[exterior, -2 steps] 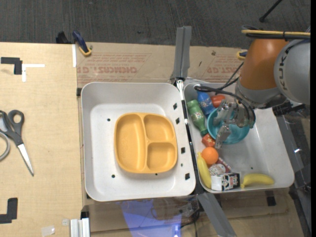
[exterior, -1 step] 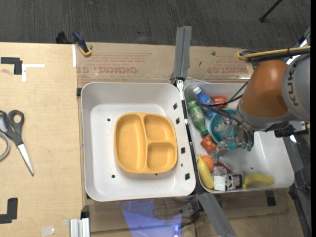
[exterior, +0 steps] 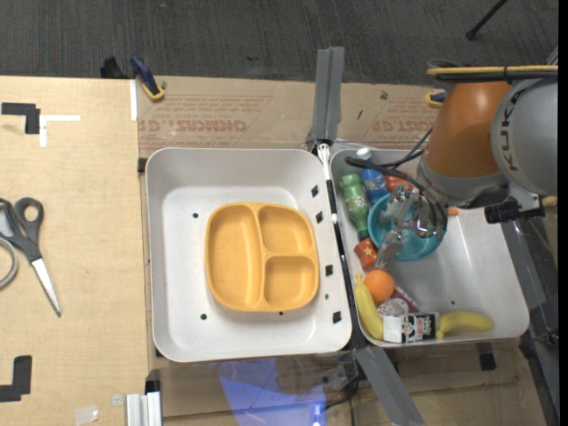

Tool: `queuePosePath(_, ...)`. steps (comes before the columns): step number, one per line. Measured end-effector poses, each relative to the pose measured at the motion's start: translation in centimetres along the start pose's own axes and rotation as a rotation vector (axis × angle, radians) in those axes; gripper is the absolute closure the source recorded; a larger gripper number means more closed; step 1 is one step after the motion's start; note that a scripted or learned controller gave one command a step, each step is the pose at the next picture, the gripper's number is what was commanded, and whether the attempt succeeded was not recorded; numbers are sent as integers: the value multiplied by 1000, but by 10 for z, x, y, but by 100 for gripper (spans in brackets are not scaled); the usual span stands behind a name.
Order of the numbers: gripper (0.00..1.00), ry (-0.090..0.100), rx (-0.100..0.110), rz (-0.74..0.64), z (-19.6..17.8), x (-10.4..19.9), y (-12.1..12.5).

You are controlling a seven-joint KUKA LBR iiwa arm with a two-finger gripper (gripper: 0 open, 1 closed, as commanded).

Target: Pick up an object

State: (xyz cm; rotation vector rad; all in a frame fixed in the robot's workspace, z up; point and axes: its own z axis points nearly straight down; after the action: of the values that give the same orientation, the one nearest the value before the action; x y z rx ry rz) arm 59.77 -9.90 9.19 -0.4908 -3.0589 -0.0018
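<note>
fingers (exterior: 404, 231) spread narrowly over teal bowl (exterior: 399, 238), right bin (exterior: 479, 273) floor bare beside

Robot lab: plywood bench (exterior: 71, 264), white bins (exterior: 169, 264), scissors (exterior: 31, 247), clamp (exterior: 146, 76).

To my far left, a pair of grey-handled scissors (exterior: 31, 242) lies on the pale wooden worktop (exterior: 71, 327), blades pointing toward the near edge. Black corner marks (exterior: 21, 114) sit on that surface too. A blue clamp (exterior: 147, 76) grips the cardboard sheet (exterior: 231, 118) (its red print reads mirrored) behind my bins.
</note>
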Motion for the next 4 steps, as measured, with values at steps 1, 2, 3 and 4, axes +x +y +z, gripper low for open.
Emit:
queuePosePath(1,0,-44,-8,175,-74,-46,-43)
queuePosePath(2,0,-47,-10,202,-4,-26,-30)
queuePosePath(3,0,-46,-12,361,-3,-16,7)
queuePosePath(4,0,-45,-5,294,-5,-24,7)
